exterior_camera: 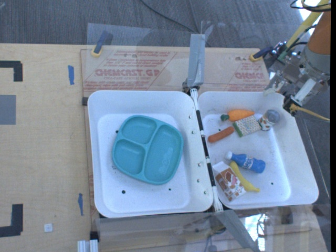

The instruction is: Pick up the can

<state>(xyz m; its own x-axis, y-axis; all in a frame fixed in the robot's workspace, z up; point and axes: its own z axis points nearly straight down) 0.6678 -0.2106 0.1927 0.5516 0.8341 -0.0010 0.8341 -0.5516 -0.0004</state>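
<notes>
From my seat, the teal plate (147, 149) fills the left bin (100, 109). The can (271, 117) lies at two o'clock in the right bin (302, 167), touching the snack box (247, 125). The gripper (292, 105) hovers just beyond; its jaws I cannot tell. I'd descend clear of the box.

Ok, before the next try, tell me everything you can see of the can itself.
The can is small, with a grey metallic end face turned up toward the camera and a label showing red and white on its side. It seems to lie tilted or on its side near the far right wall of the right bin. Its left side touches or nearly touches the green-and-white box. The label is too small to read. The gripper hangs up and to the right of it, apart from it.
</notes>
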